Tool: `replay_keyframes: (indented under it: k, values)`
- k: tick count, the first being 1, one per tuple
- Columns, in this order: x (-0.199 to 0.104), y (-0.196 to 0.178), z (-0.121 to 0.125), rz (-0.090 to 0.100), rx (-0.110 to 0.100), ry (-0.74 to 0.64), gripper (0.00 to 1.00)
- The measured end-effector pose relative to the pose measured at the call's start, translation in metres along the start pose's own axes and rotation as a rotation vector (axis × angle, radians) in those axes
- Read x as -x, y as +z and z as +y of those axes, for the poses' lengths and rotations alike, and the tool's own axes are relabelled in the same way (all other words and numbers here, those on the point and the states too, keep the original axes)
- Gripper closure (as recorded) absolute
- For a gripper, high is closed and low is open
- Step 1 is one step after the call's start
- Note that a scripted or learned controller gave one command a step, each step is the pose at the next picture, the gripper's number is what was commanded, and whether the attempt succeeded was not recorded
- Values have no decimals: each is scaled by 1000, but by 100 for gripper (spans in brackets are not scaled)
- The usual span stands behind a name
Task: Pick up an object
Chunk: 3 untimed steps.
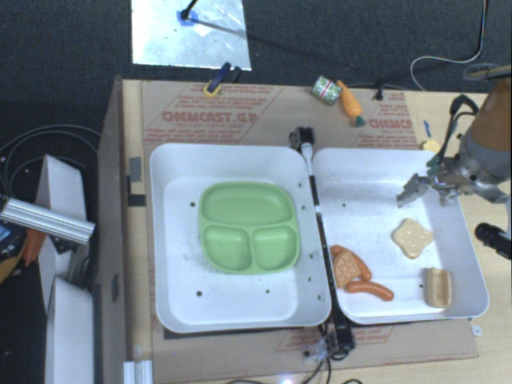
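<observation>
— Any writing you can make out from where you stand?

— On the brown board (264, 110) under the bins, red print reads "CHEMCAST GP" at about eleven o'clock of the left bin (172, 214), and part of the same red word shows again at one o'clock, past the right bin (472, 286). The small can (326, 89) at twelve o'clock has a label too small to read.

— What's the bench like?

— The board sits on dark carpet. A shiny metal sheet (190, 22) lies on the floor at eleven o'clock, with a blue bit on it. Black cables (32, 146) loop at nine o'clock beside white blocks and a silver bar (48, 220).

— And in the bins?

— A green divided plate (248, 226) fills the middle of the left one. In the right one, a toast-shaped piece (412, 238) sits near the middle; a waffle-like piece (346, 266) and a sausage (369, 290) lie at seven o'clock, touching; a tan bread piece (437, 286) rests at five o'clock. A toy carrot (350, 102) lies by the can.

— The gripper?

— The gripper (418, 192) hangs over the right bin at about one o'clock, just up from the toast piece. Its fingers look spread, with nothing between them.
</observation>
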State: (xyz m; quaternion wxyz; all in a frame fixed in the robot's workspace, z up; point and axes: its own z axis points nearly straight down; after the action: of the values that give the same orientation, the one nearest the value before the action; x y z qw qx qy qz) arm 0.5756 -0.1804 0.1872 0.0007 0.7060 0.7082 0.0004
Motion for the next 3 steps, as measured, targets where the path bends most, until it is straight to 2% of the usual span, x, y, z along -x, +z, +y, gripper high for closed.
replay_keyframes:
  k: [1, 2, 3]
  values:
    - [27, -13, -7, -1, 1, 2, 0]
    - [26, 52, -17, 0, -2, 2, 0]
    - [26, 80, -15, 0, -1, 2, 0]
